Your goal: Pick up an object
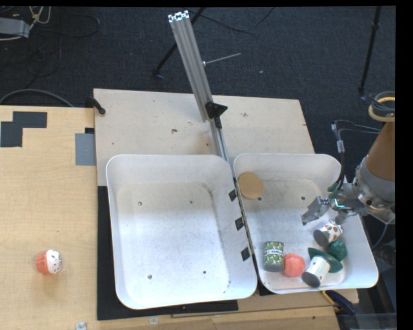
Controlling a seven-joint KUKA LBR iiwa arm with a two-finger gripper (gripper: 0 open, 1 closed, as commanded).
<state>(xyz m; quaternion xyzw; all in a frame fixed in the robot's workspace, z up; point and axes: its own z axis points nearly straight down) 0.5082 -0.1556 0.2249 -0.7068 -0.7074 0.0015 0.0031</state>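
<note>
We see the gripper (321, 209), fingers spread wide w/ nothing between, hovering in the right bin (290, 164), the small red-and-white object (330, 232) lying just below-right of it, near the front corner.

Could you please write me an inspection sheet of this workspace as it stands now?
Surface: two white bins side by side, the left bin and the right bin, on a pale board.
Job's things: in the right bin, a tan disc near the divider; toward the front, a green can, a red ball, a white cup lying on its side, a dark green piece and a small patterned object.
Clutter: a small red and white object on the wooden table at left.
End effector: end effector above the right bin's right side, holding nothing visible.
Cables: cables on the dark floor at top left.
Surroundings: a slanted metal rail.
</note>
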